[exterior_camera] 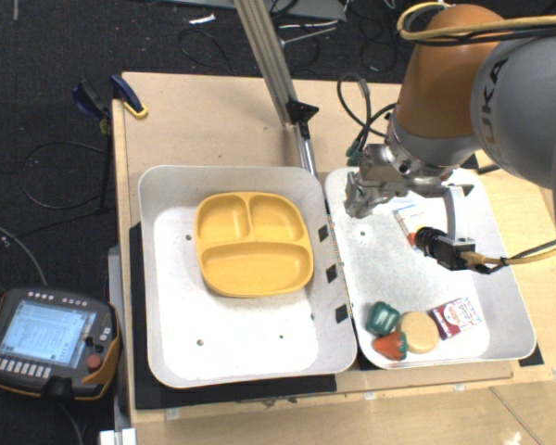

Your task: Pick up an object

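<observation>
The arm (482, 72) reaches in from the right, and its jaws hang over the far left corner of the right bin (505, 286), close to the rim that borders the left bin (162, 248). From this slanted view I cannot tell whether the jaws are released or clenched, since the wrist body hides them.

The things to pick lie in the right bin. Just beside the jaws, toward the bin's middle, sits a small white item with an orange-red end (407, 222); what it is I cannot tell. Well apart from the jaws, along the near edge of the same bin, four things are clustered. A green piece (382, 318) sits above a red piece (390, 346). A round cream-coloured piece (420, 332) touches them on the right, and a red-and-white packet (457, 316) lies just beside that.

In the left bin a yellow divided plate (255, 245) lies flat, its three compartments facing up.

Both bins rest on the pale wooden tabletop (204, 128). A teach pendant with a lit screen (44, 338) sits off the tabletop at the lower left.
</observation>
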Motion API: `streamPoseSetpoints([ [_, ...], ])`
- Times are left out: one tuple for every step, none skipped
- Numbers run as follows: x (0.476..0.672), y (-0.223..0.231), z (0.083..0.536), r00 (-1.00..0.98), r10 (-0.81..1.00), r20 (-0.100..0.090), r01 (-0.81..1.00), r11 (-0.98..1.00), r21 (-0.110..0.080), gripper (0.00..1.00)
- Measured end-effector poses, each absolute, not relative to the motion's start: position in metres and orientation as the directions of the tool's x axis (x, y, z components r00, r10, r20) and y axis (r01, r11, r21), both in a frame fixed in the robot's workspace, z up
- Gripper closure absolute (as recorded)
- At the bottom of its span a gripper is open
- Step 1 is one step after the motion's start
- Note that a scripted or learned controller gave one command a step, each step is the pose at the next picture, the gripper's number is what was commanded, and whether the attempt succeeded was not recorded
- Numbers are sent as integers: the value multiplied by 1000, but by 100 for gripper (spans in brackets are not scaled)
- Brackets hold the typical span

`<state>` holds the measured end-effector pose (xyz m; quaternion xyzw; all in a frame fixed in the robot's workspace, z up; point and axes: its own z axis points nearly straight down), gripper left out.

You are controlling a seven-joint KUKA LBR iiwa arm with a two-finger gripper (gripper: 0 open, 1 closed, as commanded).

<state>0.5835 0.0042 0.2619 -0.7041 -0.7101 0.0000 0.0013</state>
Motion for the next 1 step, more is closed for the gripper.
streamPoseSetpoints([
  [592, 54, 248, -8, 1000, 1, 1000, 8, -1, 100],
])
